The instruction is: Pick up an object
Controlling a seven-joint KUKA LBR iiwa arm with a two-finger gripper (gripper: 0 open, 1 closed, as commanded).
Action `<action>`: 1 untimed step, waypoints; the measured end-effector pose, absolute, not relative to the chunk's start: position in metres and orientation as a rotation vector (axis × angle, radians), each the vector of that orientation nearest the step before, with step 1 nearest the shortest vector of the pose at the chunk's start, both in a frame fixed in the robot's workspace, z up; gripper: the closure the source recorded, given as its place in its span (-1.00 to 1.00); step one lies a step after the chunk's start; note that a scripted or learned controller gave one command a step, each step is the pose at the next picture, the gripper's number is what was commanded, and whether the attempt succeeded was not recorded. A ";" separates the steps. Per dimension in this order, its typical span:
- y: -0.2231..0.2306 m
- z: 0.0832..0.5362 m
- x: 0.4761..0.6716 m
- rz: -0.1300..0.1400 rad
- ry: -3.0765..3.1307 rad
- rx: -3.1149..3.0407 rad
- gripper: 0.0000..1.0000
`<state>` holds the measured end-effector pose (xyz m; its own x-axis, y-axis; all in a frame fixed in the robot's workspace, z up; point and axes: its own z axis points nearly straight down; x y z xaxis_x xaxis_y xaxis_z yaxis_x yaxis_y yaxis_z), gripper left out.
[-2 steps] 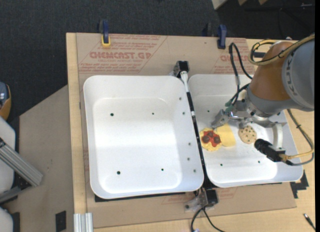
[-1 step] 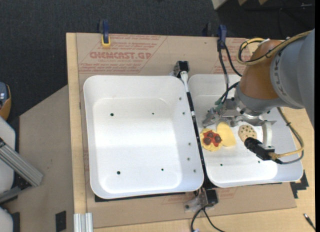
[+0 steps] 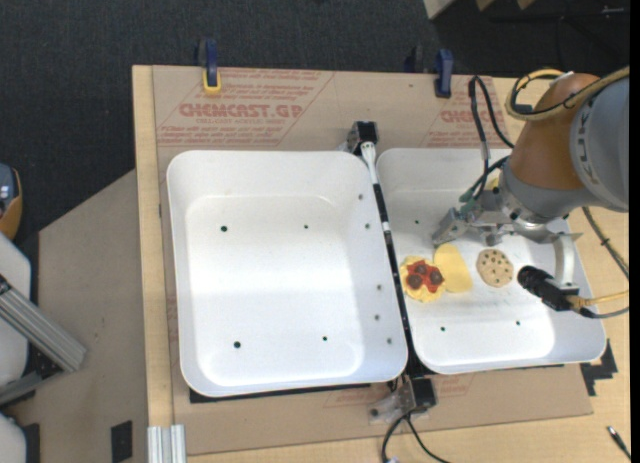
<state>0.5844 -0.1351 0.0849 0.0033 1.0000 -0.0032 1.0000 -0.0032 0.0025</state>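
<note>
Three small food toys lie in the right bin [image 3: 480,341]. A yellow round piece with red toppings [image 3: 422,277] sits near the bin's left wall. A plain yellow wedge [image 3: 456,269] touches it on the right. A tan cookie with dark specks [image 3: 493,268] lies just right of the wedge. My gripper [image 3: 466,235] hangs low over the bin, just behind the wedge and cookie, and is open with nothing between its fingers. The grey arm with its orange band [image 3: 545,151] reaches in from the right.
The left bin [image 3: 190,201] stands beside the right one, and their walls meet along a dark divider [image 3: 385,241]. Both rest on a cardboard sheet [image 3: 260,101] held by blue clamps at the back. Cables run along the right bin's far and right sides.
</note>
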 end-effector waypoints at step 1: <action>-0.177 0.085 0.593 0.000 2.215 2.222 -1.00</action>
<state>0.5931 -0.1774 0.0850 0.0028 1.0000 -0.0029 1.0000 -0.0028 0.0032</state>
